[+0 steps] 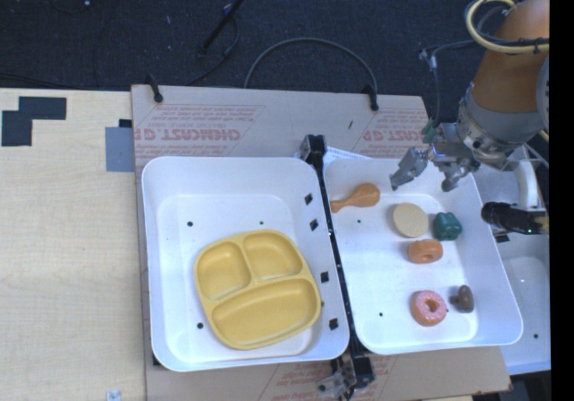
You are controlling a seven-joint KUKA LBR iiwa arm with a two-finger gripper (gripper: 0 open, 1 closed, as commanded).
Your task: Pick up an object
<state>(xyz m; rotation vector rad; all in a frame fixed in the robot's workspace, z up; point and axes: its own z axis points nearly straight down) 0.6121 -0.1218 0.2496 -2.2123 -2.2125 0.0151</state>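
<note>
The pincer [429, 172] hangs over the top edge of the right bin [502, 300]. Its two fingers are spread apart and there is nothing between them. In this bin lie a brown drumstick [356, 198], a pale round biscuit [410, 220], a small green toy [447, 227], an orange donut [425, 251], a pink donut [429, 308] and a little brown lump [463, 299]. The green toy sits just beside the biscuit. The left bin [170, 211] holds a yellow tray [257, 288] with three parts. Both bins sit side by side on the bench [63, 256].
</note>
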